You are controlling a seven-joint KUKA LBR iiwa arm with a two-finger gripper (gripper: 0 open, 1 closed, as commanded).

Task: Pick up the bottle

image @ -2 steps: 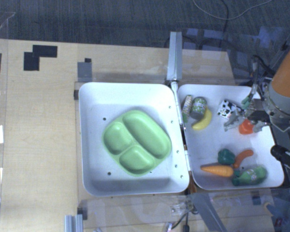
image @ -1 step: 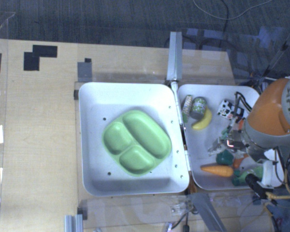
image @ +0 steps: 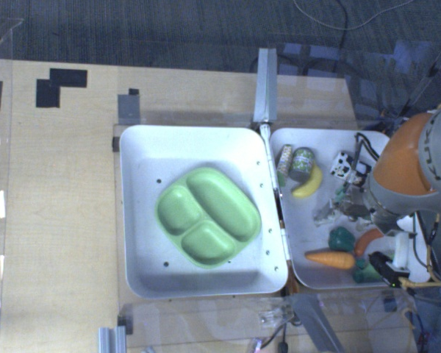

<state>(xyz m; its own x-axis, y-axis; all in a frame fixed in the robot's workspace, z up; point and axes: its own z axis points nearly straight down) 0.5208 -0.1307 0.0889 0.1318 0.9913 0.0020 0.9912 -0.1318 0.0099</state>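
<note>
**Gripper low over right bin, bottle lying apart from it**

Gripper (image: 336, 209) hangs low over the middle of the right bin (image: 320, 274), its metal tip blurred against the white floor, so I cannot tell whether it is spread or closed, and nothing can be seen clamped in it. Just beyond the tip, toward the bin's far left corner, lies a banana (image: 309, 185). The bottle (image: 295, 162) lies on its side touching or just beside the banana's far end, close to the wall shared with the left bin (image: 132, 219); it is apart from the gripper. On the near side of the gripper sit a green toy (image: 342, 237) and a carrot (image: 331, 258), the carrot lying across the bin floor. The arm (image: 400, 164), with its orange band, reaches in from the right over the bin's edge. In the left bin rests a green tray (image: 208, 216) with three compartments.
</note>
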